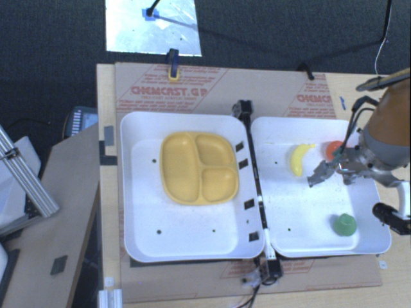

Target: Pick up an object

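On a cardboard-topped bench (212,85) over dark carpet (51,31), two white bins (192,246), jaws' state unclear.

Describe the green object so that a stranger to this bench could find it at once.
Two white bins sit side by side; go to the right bin, the one without the yellow divided plate. The green object lies near that bin's front right corner. It is small, rounded and the sole green item, apart from the yellow banana and the orange piece at the far side.

The grey arm (385,130) reaches in from the right, its hand (331,172) lowered, fingers spread apart and holding nothing.
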Controlling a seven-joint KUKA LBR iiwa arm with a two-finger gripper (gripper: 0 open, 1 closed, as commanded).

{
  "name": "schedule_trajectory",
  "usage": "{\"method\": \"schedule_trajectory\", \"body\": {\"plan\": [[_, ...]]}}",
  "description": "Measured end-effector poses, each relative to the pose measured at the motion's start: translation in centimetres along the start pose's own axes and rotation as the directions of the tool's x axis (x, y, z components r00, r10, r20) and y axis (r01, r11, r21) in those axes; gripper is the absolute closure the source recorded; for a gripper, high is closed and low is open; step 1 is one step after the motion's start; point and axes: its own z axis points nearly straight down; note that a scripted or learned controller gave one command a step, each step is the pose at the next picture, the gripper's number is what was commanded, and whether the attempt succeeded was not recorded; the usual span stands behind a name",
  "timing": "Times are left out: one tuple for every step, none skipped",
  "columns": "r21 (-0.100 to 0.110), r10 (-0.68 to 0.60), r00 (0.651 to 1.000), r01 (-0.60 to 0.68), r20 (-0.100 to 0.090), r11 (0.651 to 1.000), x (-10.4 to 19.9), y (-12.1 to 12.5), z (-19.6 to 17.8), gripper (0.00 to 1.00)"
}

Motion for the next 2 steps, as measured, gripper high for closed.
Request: {"method": "schedule_trajectory", "body": {"plan": [[-0.013,-0.003,1.000,0.003,0.002,1.000,0.0,0.3,-0.7,0.00],[-0.008,0.000,1.000,0.000,0.002,1.000,-0.4,0.3,5.5,0.00]]}}
